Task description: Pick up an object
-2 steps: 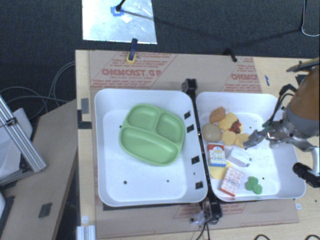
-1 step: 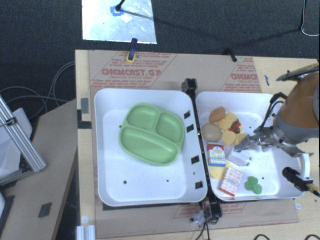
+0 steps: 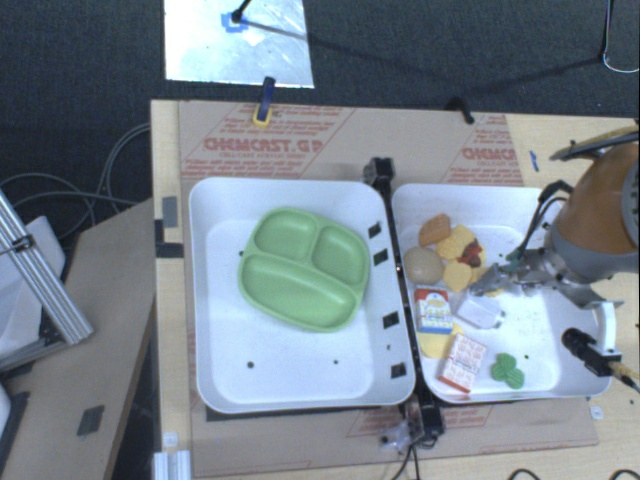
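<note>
The right bin (image 3: 530,208) holds several small items. At its back left lie an orange-brown piece (image 3: 435,230), yellow pieces (image 3: 459,243), a red piece (image 3: 471,255) and a beige round item (image 3: 422,265). Toward the front are a red, white and blue box (image 3: 433,308), a pale clear packet (image 3: 479,313), a red and white box (image 3: 462,360) and a green toy (image 3: 507,370). My gripper (image 3: 492,280) is low over the middle of this bin. It sits just above the clear packet and right of a yellow piece (image 3: 458,277). Nothing is seen held.
A green divided plate (image 3: 305,268) lies in the left bin (image 3: 220,368). The arm's orange wrist (image 3: 600,213) hangs over the right bin's right side. Black clips line the wall between the bins (image 3: 385,268).
</note>
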Motion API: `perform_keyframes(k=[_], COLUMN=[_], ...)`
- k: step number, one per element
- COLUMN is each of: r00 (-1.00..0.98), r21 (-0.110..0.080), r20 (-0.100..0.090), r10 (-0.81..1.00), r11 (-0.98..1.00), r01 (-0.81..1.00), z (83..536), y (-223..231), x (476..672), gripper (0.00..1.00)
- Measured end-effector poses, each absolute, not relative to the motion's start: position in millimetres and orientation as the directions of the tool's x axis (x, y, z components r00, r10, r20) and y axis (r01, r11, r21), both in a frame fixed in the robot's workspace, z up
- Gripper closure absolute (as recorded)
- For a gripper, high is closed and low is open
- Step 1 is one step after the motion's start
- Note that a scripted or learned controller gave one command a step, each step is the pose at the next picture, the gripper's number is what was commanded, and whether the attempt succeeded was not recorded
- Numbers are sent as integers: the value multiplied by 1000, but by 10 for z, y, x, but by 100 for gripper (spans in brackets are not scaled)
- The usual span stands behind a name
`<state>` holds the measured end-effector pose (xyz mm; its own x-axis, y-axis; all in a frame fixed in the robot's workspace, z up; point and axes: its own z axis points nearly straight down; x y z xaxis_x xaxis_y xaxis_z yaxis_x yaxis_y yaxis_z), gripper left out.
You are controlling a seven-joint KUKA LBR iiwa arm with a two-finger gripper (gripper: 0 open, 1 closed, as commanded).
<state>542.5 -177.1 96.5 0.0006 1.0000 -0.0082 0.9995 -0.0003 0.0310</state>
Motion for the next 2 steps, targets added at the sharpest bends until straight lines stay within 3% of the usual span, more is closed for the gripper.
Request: perform_keyframes(k=[1, 2], r00=[-2, -5], r21=[6, 5], r20=[-2, -1], r10=[1000, 1000], r11=[2, 5], r01=[1000, 1000], z=[960, 1488], y=[-1747, -1655], x=[5346, 5409], gripper=[100, 100])
